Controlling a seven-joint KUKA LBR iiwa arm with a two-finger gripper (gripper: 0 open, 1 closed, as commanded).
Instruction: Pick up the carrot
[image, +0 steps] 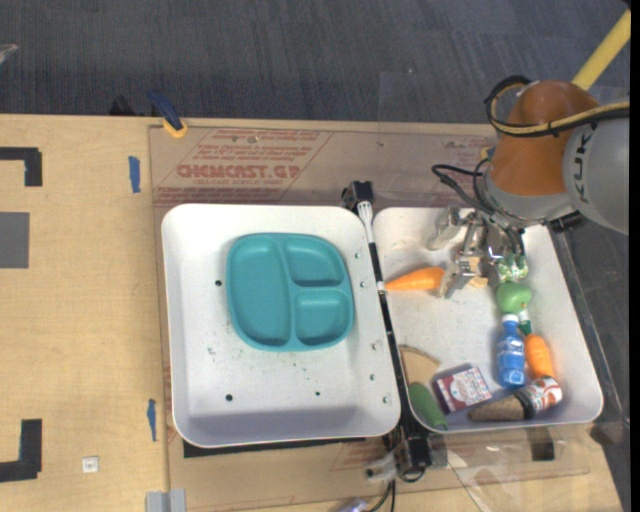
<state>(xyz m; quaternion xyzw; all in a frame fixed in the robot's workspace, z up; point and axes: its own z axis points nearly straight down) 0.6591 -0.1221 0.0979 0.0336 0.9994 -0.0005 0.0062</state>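
The carrot (413, 281) is orange and lies on its side at the left edge of the right bin (585, 395), its thick end pointing right. My gripper (470, 278) hangs over the upper middle of that bin, just right of the carrot. It is open, and its left fingertip (452, 285) is at the carrot's thick end. The carrot lies beside that finger, not between the two.
A green round item (513, 297), a blue bottle (510, 352), a small orange piece (539, 355), a maroon packet (462, 385), a dark can (530, 400) and a green item (425, 405) crowd the right bin's right and front. A teal divided plate (290, 290) lies in the left bin (190, 380).
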